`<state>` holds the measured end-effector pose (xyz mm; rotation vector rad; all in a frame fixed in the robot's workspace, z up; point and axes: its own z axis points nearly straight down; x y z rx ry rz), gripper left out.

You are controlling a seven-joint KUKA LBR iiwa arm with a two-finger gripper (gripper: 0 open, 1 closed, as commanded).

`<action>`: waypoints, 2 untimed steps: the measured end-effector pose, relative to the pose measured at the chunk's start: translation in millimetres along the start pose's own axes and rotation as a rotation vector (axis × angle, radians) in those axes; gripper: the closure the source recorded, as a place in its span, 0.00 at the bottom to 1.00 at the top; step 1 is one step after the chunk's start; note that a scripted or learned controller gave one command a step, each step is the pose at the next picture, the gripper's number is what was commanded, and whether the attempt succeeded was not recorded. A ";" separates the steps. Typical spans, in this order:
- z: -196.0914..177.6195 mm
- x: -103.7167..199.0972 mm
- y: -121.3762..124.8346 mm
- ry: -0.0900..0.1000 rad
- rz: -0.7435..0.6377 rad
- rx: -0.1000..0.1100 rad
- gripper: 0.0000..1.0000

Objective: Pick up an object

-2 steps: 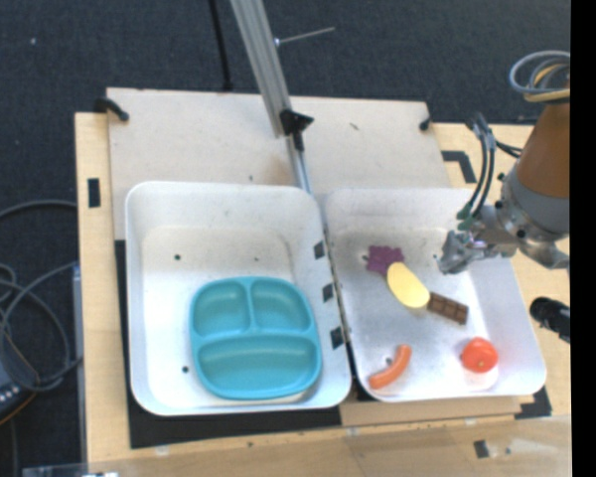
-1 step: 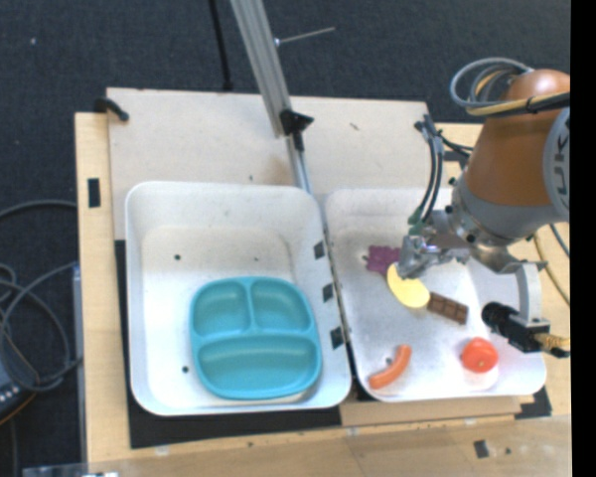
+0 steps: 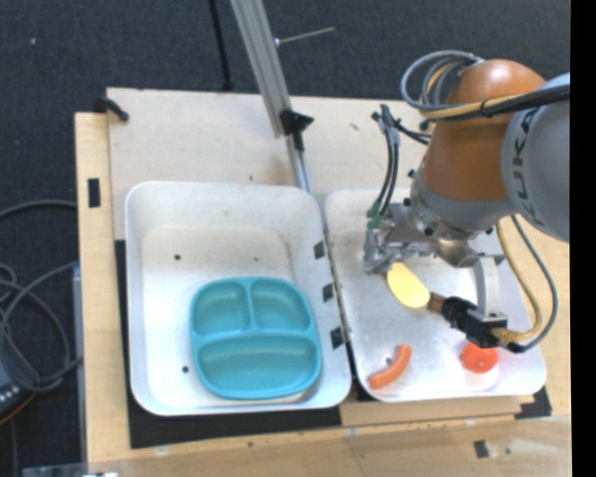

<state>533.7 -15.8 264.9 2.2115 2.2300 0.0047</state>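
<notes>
My gripper point(image 3: 379, 255) hangs low over the left part of the right bin point(image 3: 363, 217), under the orange wrist band. A yellow oval object point(image 3: 407, 286) with a dark handle lies just below and to the right of it, close to the gripper tip; whether they touch cannot be told. An orange curved carrot-like piece point(image 3: 390, 365) lies near the bin's front edge. A small red-orange object point(image 3: 480, 358) sits at the front right, beside a black fitting on the arm's cable.
A teal divided plate point(image 3: 254, 338) lies in the front of the left bin point(image 3: 159, 237). A slanted metal pole point(image 3: 268, 63) rises behind the bins. Cables loop beside the arm on the right.
</notes>
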 end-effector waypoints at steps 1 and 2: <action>18.2 50.3 7.9 -0.001 0.002 0.004 1.00; 27.3 97.1 17.7 -0.001 0.002 0.003 1.00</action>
